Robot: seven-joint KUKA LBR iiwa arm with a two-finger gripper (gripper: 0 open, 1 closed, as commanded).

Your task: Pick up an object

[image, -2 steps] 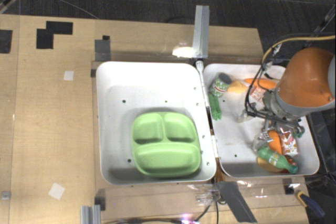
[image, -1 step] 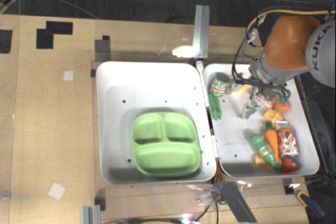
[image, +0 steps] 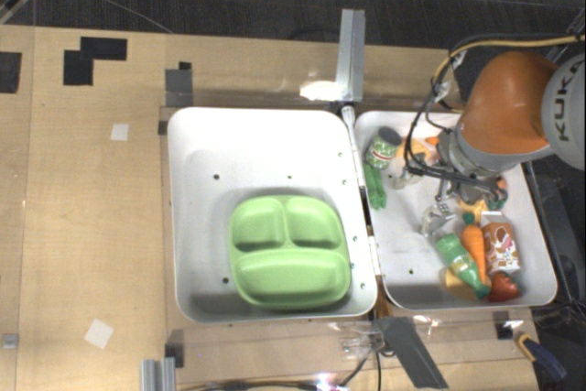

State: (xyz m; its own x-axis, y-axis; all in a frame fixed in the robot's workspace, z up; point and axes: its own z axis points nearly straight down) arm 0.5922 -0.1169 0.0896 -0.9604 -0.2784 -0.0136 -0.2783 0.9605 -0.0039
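My gripper (image: 440, 216) hangs low inside the right bin (image: 403, 275), under the orange band of the arm (image: 506, 105). It sits just above and left of a small green bottle (image: 460, 257) and an orange carrot (image: 473, 242) that lie side by side. A brown snack packet (image: 500, 249) lies to the right of the carrot. A red item (image: 504, 287) and a yellow piece (image: 452, 279) rest at the bin's near right corner. Another green bottle (image: 376, 164) lies against the bin's left wall. The wrist hides objects at the back of the bin.
The left bin (image: 197, 160) holds a green divided tray (image: 289, 250) toward its near side. A metal post (image: 351, 50) stands behind the wall between the bins. Cables loop from the arm over the right bin's far edge.
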